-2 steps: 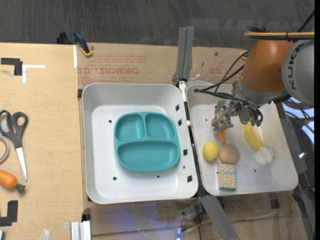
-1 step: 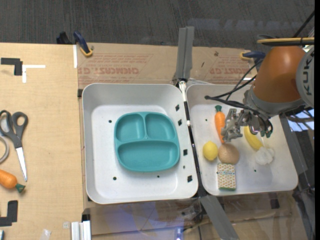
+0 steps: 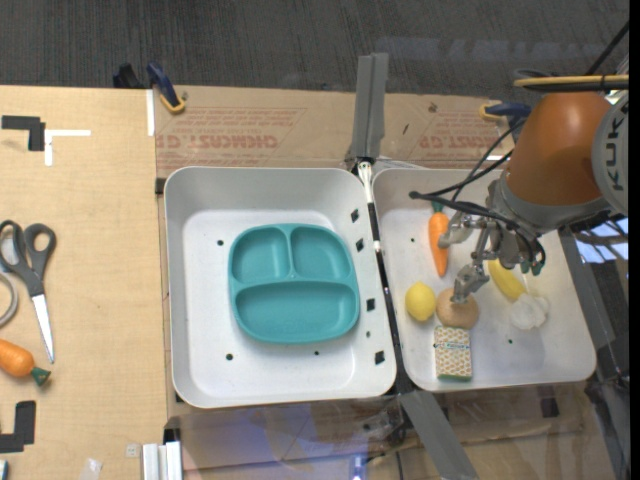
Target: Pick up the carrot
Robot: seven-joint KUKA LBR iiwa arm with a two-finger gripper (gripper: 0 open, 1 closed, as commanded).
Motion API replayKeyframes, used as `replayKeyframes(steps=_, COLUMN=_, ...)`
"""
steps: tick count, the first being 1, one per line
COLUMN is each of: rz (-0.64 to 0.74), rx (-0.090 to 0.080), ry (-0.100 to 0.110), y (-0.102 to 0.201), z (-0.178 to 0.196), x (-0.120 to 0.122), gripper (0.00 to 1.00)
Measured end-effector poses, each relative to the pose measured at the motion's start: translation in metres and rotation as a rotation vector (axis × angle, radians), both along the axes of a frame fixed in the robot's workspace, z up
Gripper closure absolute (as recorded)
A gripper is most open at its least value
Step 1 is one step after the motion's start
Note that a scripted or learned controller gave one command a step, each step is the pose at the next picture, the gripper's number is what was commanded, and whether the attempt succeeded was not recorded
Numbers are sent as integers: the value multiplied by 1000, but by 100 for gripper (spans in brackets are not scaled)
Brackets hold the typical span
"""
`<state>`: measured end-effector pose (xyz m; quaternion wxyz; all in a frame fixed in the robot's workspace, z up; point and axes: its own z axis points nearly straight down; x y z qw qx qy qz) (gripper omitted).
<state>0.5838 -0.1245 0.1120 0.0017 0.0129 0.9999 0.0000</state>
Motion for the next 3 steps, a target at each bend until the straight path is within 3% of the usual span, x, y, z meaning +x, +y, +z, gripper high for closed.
replayKeyframes(steps=1, rz=-35, rx=1, ry=1, y=30, z=-20, x=13, gripper=0)
replayKeyframes(steps=2, rz=-237, rx=0, ry=-2, y=-48, z=74, x=11, gripper=0)
replayKeyframes(steps=3, rz=-256, rx=-1, ry=-3, y=-74, z=-18, x=52, gripper=0)
